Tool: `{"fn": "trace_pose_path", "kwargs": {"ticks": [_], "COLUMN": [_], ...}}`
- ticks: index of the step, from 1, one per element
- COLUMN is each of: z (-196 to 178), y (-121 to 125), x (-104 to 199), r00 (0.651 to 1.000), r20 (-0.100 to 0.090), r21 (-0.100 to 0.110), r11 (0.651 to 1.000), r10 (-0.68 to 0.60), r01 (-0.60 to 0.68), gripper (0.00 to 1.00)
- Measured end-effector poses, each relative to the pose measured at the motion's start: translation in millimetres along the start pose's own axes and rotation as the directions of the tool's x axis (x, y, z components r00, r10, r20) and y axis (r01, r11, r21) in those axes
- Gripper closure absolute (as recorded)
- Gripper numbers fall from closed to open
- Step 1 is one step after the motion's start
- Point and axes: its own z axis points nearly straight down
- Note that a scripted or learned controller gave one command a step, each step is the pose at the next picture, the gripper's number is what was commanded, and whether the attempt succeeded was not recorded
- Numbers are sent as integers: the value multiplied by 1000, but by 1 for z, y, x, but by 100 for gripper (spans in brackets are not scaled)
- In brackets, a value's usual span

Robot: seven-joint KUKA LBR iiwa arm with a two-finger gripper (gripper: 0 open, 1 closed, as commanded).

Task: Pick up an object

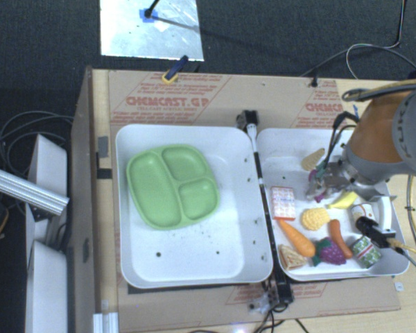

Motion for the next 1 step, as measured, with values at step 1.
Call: {"fn": "trace_pose_path", "kwargs": {"ticks": [1], "z": [-90], "y": [-2], "x": [73], "r00": [1000], "r20": [-1], "r21": [-1], "r11": [1000], "r10": [-3], "r01": [3], "gripper": [100]}}
